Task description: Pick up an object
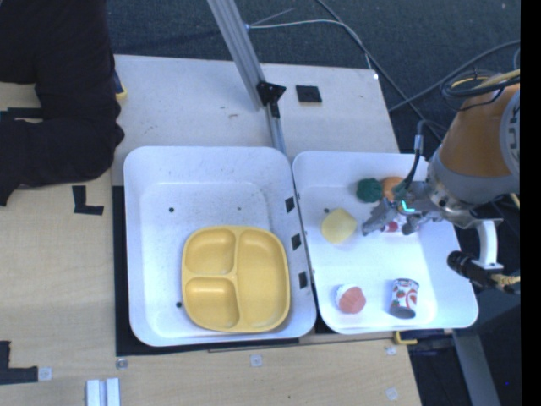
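A: Right bin (439,252), contents?
B: White shallow plastic. Round pale-yellow lump (339,225) near its centre; dark-green ball (368,189) and orange piece (391,184) toward the bin's far wall; red-and-white disc (350,299) and small printed can (404,298) by its near wall.
A: Tool (382,222)?
B: Low over the bin, just beside the yellow lump; grip state cannot be told.
A: Left bin (144,227)?
B: Glossy yellow compartment tray (236,277).

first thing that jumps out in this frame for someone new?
Probably the yellow divided plate, large and bright in the left bin. Next, the grey and orange arm reaching in from the right, its gripper low over the right bin among small items: a pale yellow ball, a green object, and a red-and-white can near the front edge.
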Tool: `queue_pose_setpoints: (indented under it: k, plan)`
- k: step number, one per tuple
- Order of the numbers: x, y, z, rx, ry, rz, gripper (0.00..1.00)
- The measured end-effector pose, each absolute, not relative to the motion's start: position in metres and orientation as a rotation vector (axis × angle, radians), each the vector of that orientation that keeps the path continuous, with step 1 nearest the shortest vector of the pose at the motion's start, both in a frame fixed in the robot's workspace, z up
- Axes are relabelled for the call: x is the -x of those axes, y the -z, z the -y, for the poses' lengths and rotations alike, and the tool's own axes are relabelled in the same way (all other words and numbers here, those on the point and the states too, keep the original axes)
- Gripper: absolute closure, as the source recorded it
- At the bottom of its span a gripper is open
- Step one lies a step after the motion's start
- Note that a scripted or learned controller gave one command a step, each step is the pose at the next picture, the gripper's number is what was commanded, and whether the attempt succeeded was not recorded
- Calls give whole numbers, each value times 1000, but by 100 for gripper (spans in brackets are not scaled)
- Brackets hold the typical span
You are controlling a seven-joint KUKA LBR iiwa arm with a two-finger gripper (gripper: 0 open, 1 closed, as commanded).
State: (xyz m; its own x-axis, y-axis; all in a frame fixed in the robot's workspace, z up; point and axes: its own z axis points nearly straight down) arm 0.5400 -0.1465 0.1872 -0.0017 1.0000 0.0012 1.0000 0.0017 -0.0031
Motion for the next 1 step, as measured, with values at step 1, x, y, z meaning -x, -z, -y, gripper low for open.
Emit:
queue_pose_setpoints:
  k: [1]
  plan:
    - [-540, -188, 147, 2218, -1, 2222, 0]
